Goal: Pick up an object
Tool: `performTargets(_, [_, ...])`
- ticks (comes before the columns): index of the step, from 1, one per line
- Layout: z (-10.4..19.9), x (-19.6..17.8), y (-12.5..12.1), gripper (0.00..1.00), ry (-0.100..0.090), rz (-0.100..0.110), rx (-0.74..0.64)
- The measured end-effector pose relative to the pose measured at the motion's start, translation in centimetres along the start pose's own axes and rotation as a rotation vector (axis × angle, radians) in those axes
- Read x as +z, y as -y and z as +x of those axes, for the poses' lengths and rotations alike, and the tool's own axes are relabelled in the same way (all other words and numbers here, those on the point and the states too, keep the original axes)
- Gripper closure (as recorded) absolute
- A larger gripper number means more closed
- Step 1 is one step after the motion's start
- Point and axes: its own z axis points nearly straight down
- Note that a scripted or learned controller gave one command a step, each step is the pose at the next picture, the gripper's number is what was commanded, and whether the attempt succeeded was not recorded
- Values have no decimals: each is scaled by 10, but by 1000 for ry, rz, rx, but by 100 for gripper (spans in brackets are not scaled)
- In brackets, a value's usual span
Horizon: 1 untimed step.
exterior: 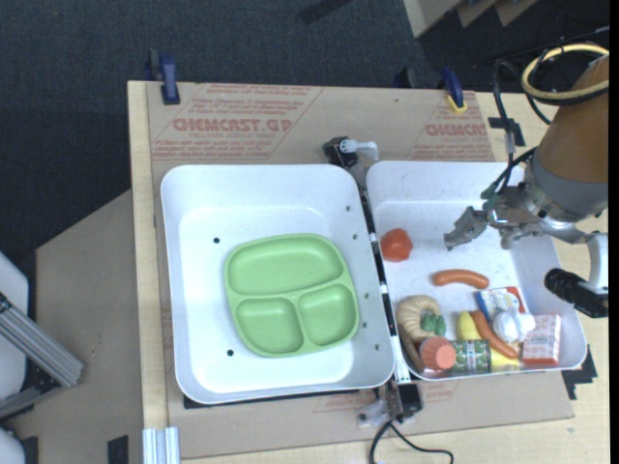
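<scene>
Camera view: gripper (466, 228) hovers beside tomato (396, 246).

The bench (290, 114) is topped with a brown cardboard sheet printed with red lettering, held at its far edge by a blue clamp (166, 73) near the left corner and a blue-and-yellow clamp (453, 90) toward the right. Two shallow white bins sit directly on it, side by side and touching along their inner edges: the left bin (189, 259) and the right bin (426, 187). A small black-and-white fitting (348, 150) lies at the far end of the seam between them, and a black one with a cable (401, 401) at the near end.
</scene>
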Motion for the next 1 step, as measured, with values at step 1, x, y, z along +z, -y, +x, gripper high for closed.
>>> performTargets(1, [3,97,7,0,-4,11,0])
